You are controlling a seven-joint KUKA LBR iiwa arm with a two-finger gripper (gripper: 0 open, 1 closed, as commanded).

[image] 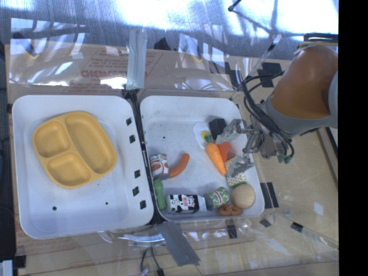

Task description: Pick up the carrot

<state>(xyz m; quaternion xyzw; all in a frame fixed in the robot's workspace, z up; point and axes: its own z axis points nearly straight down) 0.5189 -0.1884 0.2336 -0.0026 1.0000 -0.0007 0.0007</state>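
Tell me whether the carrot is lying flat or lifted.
Lying flat. The carrot rests on the floor of the right bin, beside the gripper, whose open fingers are not around it.

An orange carrot (pixel 216 157) is seen in the white right bin (pixel 172 111). Beside the carrot, a red-orange sausage (pixel 179 164) and a black-and-white patterned carton (pixel 186 202) are seen. A yellow tray (pixel 73 148) is seen left of it.

Yellow divided plate (pixel 73 148) lies in left bin (pixel 23 211).

Divided tray (pixel 73 148) in left bin (pixel 34 211), carrot (pixel 216 157) in right bin (pixel 172 114)
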